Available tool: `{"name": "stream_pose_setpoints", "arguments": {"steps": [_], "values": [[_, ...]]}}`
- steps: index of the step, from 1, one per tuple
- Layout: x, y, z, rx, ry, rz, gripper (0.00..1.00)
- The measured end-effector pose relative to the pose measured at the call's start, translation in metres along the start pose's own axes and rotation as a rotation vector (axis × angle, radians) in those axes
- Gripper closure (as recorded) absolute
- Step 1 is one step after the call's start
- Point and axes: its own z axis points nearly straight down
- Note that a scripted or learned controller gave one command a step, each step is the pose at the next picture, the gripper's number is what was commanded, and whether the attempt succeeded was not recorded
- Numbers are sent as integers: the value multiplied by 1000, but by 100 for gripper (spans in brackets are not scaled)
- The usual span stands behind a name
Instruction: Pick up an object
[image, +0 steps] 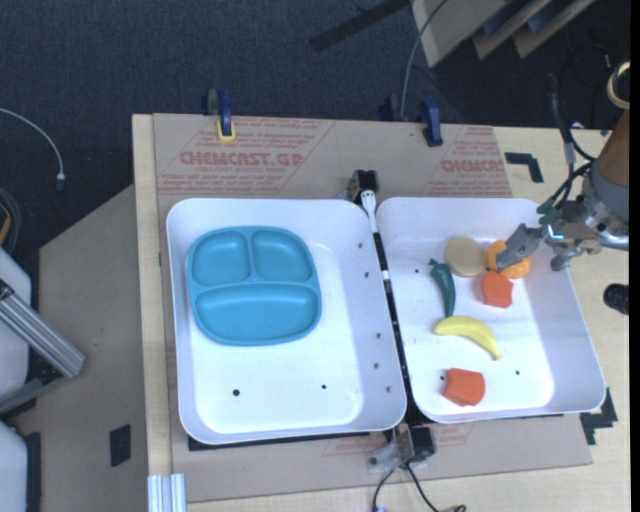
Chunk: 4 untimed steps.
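Note:
The right bin (560, 340) holds a tan round piece (463, 257), a small orange and yellow piece (514, 266), an orange-red block (497, 289), a green pepper (443, 285), a banana (468, 333) and a red piece (463, 386). My gripper (541, 248) hangs over the bin's upper right part, open, with its fingers spread. Its left finger (521, 243) lies just over the orange and yellow piece. Nothing shows between the fingers.
The left bin (340, 390) carries a blue divided plate (255, 283). Both bins rest on a brown board (330, 150) held by blue clamps at the back. Cables and a black latch (365, 185) sit between the bins' far corners.

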Motion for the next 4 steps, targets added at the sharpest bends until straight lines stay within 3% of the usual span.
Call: {"name": "stream_pose_setpoints", "arguments": {"steps": [1,4], "values": [[0,3,-7,-13,-3,-3,0],[-8,4,136,-6,0,-3,0]]}}
